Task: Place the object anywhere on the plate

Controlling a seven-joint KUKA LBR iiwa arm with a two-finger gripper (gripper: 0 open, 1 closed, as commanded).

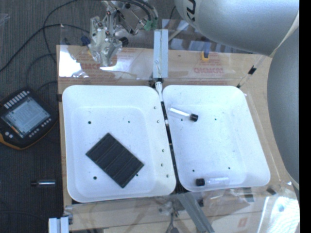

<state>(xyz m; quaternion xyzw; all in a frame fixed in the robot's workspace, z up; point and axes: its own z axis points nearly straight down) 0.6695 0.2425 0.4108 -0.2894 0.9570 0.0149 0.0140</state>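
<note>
A dark ribbed rectangular plate (115, 159) lies flat in the left bin (77, 106), towards its front. In the right bin (243, 130) lie two small clear tubes with black caps: one tube (183, 113) near the back left corner, the other tube (212, 182) at the front edge. My gripper (105, 57) hangs well behind the left bin's far rim, over the brown bench top, far from both tubes and from the plate. I see nothing held in it.
An upright metal post (160, 52) stands behind the seam between the bins. A teach pendant (24, 118) lies on the floor to the left, and a small dark cylinder (43, 182) lies near the left bin's front corner. The arm's big grey body (243, 13) covers the upper right.
</note>
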